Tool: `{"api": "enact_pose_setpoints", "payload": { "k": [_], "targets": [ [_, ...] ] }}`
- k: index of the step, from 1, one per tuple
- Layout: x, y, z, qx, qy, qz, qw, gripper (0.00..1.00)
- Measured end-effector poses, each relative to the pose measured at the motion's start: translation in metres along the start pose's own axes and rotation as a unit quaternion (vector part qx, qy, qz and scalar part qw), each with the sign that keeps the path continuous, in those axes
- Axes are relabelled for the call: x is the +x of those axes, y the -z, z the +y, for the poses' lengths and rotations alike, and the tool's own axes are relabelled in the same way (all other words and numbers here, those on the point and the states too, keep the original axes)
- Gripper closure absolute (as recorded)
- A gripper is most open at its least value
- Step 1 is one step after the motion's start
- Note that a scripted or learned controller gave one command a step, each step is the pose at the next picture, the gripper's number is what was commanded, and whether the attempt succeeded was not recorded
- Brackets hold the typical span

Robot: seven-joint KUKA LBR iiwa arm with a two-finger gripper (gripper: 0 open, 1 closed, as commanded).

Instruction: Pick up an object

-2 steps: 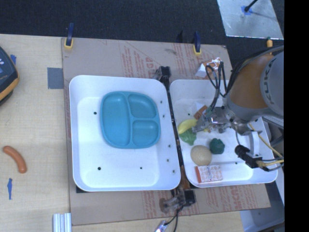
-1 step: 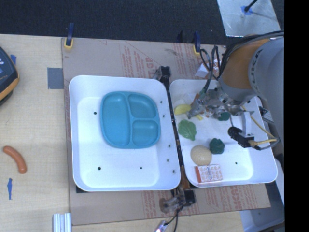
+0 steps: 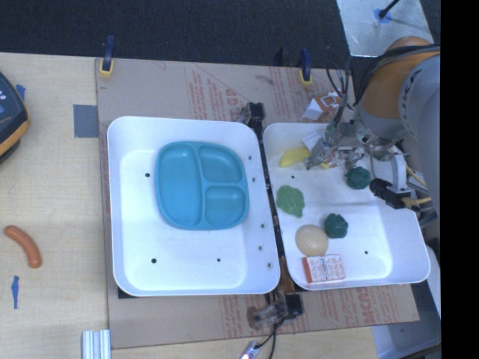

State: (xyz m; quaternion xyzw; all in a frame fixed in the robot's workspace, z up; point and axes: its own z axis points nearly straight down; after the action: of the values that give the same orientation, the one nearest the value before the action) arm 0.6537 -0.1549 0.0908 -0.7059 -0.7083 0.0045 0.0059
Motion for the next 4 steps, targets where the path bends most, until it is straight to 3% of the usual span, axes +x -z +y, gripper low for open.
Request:
{"api": "enact_pose_setpoints", "payload": {
  "k": [1, 2, 3, 4],
  "targets": [
    [-0.058, 0.083, 0.001, -0.007, 0.000, -0.001, 1.0000, 0.00],
    [-0.057, 0.034, 0.005, -0.014, 0.000, -0.004, 0.9999, 0.00],
    [-0.051, 0.023, -0.027, -0.014, 0.000, -0.004, 0.9999, 0.00],
    [-0.053, 0.021, -0.033, -0.017, -0.001, -0.006, 0.9998, 0.00]
  ]
}}
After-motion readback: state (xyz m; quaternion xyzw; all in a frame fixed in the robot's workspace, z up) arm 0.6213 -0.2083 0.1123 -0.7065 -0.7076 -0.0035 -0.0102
